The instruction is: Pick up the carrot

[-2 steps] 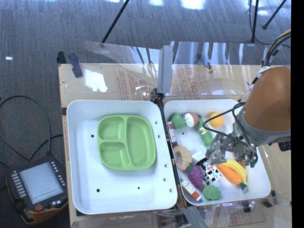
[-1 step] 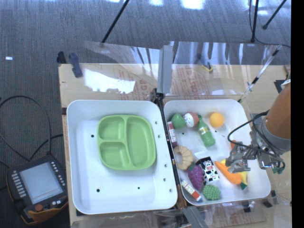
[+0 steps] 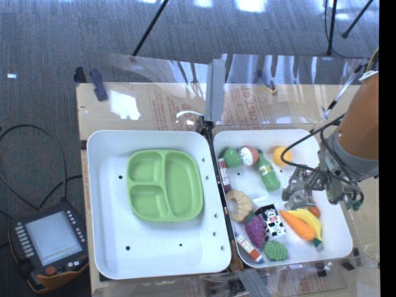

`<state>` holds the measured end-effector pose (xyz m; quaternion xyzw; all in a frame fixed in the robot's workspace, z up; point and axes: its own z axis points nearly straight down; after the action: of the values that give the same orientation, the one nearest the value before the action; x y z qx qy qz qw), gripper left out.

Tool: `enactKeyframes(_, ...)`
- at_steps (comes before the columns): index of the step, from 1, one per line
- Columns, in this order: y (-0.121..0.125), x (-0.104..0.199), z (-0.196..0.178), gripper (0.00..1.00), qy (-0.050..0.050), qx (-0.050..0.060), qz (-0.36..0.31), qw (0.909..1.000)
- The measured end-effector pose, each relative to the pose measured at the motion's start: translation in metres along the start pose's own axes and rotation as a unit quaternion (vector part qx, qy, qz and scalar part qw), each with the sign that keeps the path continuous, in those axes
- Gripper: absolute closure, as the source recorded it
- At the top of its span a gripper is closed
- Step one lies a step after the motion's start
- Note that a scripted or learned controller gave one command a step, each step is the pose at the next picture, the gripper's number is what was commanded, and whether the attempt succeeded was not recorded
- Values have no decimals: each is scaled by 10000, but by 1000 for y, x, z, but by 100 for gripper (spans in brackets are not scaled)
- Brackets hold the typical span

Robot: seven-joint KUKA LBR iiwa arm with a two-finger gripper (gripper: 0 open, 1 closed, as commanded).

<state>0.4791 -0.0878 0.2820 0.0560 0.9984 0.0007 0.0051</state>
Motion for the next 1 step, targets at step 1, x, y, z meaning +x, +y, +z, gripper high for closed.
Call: enactKeyframes(1,-2,1,4,0,48,4,23,10000)
